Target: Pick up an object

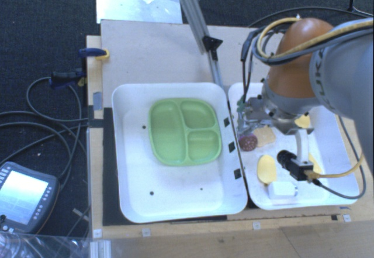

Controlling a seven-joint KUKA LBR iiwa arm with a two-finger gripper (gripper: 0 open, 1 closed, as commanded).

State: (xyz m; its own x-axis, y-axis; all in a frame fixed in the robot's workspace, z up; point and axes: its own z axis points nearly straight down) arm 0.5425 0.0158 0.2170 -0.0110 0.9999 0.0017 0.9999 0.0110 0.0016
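Observation:
My gripper (250, 120) hangs low over the left part of the right bin (336, 140), under the grey arm and its orange band. Just below it lies a dark red round object (248, 143), with a tan flat piece (265, 136) touching its right side. Closer to the front sit a yellow oval object (266, 169) and a white block (283, 189). Small yellow pieces lie at the arm's right edge (303, 121) and near the black cable fitting (316, 164). Nothing is visibly held.
The left bin (131, 181) holds a green divided plate (184, 131). The wall between the bins (235, 151) runs right beside the gripper. A black fitting with a yellow cable (290, 163) hangs over the right bin. A metal pole (196, 11) slants across the back.

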